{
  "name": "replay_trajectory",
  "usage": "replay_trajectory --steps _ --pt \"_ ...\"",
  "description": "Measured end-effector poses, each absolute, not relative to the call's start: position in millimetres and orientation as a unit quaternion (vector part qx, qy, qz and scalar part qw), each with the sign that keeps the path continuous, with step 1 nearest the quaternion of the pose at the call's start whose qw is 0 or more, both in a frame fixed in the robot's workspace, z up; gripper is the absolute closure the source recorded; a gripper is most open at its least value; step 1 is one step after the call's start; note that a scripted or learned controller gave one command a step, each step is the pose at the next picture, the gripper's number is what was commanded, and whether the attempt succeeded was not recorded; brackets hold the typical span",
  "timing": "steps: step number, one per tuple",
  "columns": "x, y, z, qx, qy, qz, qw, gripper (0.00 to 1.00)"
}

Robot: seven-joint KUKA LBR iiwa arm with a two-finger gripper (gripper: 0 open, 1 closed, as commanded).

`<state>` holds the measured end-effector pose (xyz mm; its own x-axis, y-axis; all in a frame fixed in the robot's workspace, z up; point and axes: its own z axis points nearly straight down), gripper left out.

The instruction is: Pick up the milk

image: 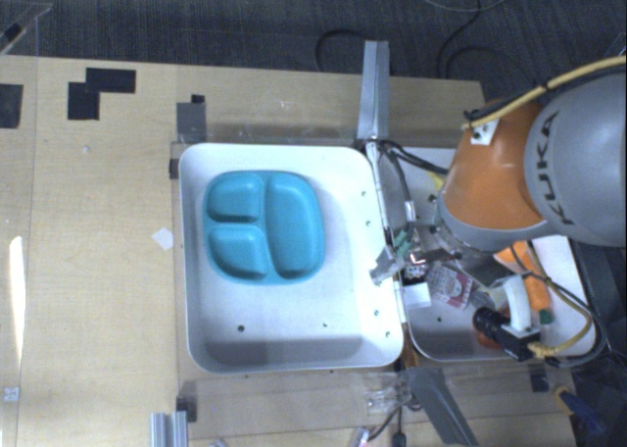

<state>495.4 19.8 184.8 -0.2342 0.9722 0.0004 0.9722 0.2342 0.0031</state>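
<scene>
My gripper (404, 261) hangs low over the left edge of the right bin (441, 342), just beside the wall shared with the left bin. A small white carton with red print, probably the milk (451, 286), lies tilted directly right of the gripper and touches or nearly touches it. The grey and orange arm covers most of the right bin, so part of the carton is hidden.
The left bin (294, 337) holds a blue three-compartment plate (265, 224) toward its back. In the right bin, an orange object (513, 257) and a white and orange object (521, 300) lie at the right, close to the carton.
</scene>
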Motion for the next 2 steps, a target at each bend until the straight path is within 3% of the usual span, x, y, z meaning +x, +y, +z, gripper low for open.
replay_trajectory --steps 1,2 --pt "526.8 16.5 184.8 0.620 0.785 0.0015 0.001 0.00" --pt "532.0 -11.1 185.4 0.613 0.790 0.0017 0.002 0.00"
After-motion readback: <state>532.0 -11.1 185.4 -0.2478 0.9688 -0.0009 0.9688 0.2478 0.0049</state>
